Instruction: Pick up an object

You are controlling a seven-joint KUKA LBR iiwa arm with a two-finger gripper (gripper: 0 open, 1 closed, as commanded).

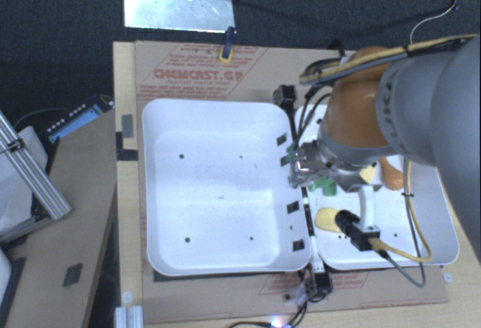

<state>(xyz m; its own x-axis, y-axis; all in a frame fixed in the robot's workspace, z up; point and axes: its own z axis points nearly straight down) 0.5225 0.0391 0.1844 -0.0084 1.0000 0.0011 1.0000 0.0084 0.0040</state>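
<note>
The left bin (218, 183) is plain white with a few small dark dots; the right bin (436, 236) is white too. The arm (428, 104) is grey with an orange band (361, 112). Beneath it lie a yellow object (326, 219), a small green piece (325, 186) and what may be an orange item (391, 172). The board (199, 67) is tan with red lettering

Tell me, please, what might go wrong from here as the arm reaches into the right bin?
The gripper sits close to the right bin's inner wall, so it could scrape or catch that edge. A green object, a yellow object and an orange one lie crowded under the arm, so a grasp may knock or miss them. The yellow cable trails over the bin and might snag.
</note>
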